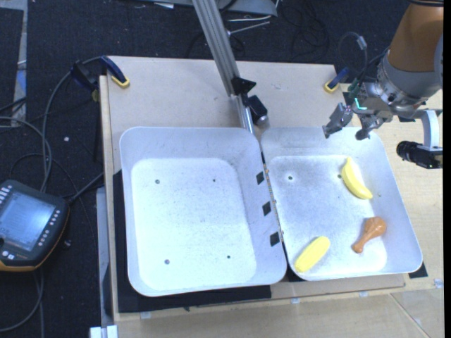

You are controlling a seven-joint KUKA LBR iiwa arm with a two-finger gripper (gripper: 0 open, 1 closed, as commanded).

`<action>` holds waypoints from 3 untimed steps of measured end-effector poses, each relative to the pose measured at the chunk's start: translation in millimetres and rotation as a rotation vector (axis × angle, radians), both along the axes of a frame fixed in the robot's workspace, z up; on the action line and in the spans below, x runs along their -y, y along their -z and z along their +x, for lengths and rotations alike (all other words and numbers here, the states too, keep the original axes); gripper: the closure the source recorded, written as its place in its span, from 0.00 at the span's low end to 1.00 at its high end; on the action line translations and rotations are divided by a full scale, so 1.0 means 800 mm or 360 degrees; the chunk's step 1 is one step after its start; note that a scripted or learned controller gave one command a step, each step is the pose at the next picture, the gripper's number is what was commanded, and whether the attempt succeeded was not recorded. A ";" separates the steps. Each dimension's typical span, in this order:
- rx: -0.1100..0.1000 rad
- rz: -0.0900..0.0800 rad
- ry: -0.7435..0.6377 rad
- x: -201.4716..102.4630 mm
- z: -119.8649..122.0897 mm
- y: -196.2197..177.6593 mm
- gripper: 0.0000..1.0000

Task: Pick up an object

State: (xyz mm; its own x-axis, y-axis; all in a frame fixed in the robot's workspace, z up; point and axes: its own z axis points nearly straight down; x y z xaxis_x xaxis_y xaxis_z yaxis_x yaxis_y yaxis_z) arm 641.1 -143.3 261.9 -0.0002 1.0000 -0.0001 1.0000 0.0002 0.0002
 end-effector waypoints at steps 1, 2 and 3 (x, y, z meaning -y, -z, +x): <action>0.0000 0.0000 0.0000 0.000 0.000 0.000 0.00; -0.0006 0.0001 0.0000 0.003 -0.007 0.055 0.00; -0.0006 0.0001 0.0001 0.007 -0.002 0.110 0.00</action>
State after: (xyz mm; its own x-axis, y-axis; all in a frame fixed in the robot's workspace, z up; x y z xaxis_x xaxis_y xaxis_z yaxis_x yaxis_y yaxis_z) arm 639.6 -149.3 173.5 0.0001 1.0000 0.0005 1.0000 -0.0001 -0.0038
